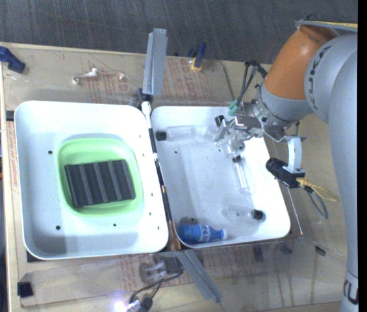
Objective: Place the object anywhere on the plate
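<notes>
the tool (235, 142) hangs over the far part of the right bin (271, 229); i cannot tell its state. the blue bottle (199, 233) lies below and left of it, against the near wall. the green plate (99, 149) sits farther left. to grasp well, approach the bottle's middle across its width, clear of the wall.
</notes>
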You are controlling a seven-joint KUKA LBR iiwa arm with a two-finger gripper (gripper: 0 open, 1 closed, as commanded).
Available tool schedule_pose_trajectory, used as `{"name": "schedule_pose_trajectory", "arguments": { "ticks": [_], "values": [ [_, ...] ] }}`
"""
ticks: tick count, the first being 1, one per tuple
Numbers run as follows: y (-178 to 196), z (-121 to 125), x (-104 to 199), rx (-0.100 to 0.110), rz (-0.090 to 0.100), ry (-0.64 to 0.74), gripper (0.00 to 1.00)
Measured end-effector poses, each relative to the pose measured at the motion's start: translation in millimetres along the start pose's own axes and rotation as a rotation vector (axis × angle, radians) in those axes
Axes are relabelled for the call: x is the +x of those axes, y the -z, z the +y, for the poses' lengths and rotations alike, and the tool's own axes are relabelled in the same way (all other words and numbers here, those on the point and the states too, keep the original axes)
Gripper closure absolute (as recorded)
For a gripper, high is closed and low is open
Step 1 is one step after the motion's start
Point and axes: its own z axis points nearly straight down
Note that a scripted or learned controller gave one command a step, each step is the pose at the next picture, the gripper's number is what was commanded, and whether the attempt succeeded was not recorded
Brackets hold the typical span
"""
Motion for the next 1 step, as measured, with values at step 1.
{"name": "schedule_pose_trajectory", "arguments": {
  "ticks": [1],
  "values": [
    [0.0,0.0,0.0,0.0,0.0,0.0,0.0]
  ]
}}
